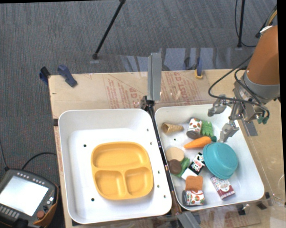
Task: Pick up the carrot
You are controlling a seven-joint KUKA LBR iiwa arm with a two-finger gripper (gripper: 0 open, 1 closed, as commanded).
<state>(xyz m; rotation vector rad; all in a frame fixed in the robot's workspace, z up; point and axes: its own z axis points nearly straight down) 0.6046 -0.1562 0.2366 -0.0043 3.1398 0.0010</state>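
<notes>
The two-finger metal gripper (227, 120) hung with its fingers spread wide apart and nothing between them, above the right-hand shallow white bin (256, 177), near the tapered orange toy carrot (197, 143) lying beside a teal plastic bowl (220, 159).

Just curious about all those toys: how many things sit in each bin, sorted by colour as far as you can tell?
Yellow: 1, the divided plate in the left bin
Orange: 1, the carrot
Teal: 1, the bowl
Green: 1, a leafy toy
Tan or brown: 3
Printed packs and cans: 4
Total: about 11; the right bin's pile overlaps.
</notes>
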